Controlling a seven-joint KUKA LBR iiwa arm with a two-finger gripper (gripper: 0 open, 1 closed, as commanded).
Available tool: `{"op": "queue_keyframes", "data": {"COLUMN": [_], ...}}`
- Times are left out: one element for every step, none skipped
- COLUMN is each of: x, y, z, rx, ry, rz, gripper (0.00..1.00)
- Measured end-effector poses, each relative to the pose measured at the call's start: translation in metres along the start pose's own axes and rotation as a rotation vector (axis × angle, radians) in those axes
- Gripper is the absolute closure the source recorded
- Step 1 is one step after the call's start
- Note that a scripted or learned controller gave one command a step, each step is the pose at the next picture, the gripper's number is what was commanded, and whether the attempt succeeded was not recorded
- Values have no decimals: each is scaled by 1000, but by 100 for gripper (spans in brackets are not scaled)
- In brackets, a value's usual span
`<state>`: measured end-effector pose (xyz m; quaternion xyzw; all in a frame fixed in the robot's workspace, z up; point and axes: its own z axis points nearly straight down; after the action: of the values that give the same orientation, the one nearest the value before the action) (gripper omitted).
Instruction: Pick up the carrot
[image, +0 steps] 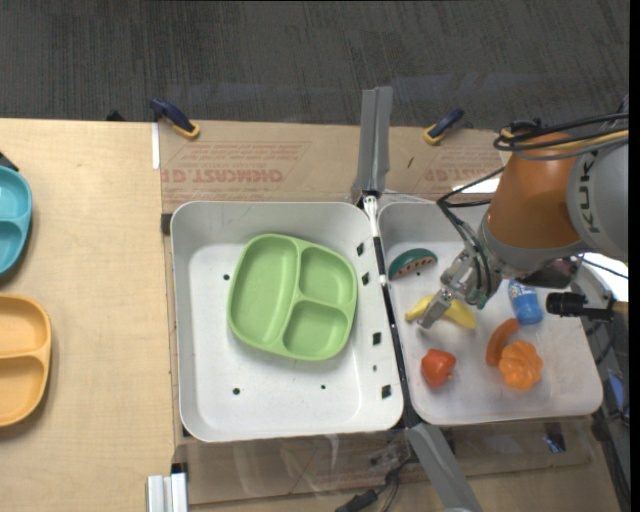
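I am seeing the hand (437, 310) hanging low in the right bin (560, 400), its fingers touching the yellow banana (455, 313); I cannot tell whether they are open or closed. The carrot (502, 341) is lying well to its right, just beside the orange bell pepper (521, 365). A red tomato (438, 367) is sitting below the hand. The green divided plate (293, 297) is resting in the left bin (200, 330).

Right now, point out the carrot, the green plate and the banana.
carrot (501, 341): camera view, middle of its orange body.
green plate (262, 292): camera view, floor of the large left compartment.
banana (458, 314): camera view, yellow right end.
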<state>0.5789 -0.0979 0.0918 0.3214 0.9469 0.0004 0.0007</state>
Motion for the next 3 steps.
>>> {"op": "queue_keyframes", "data": {"x": [3,6,4], "y": [-58,-107,-159], "z": [-98,-167,0], "rx": [0,0,0], "ry": [-2,-3,0], "rz": [-176,159,110], "gripper": [0,0,0]}}
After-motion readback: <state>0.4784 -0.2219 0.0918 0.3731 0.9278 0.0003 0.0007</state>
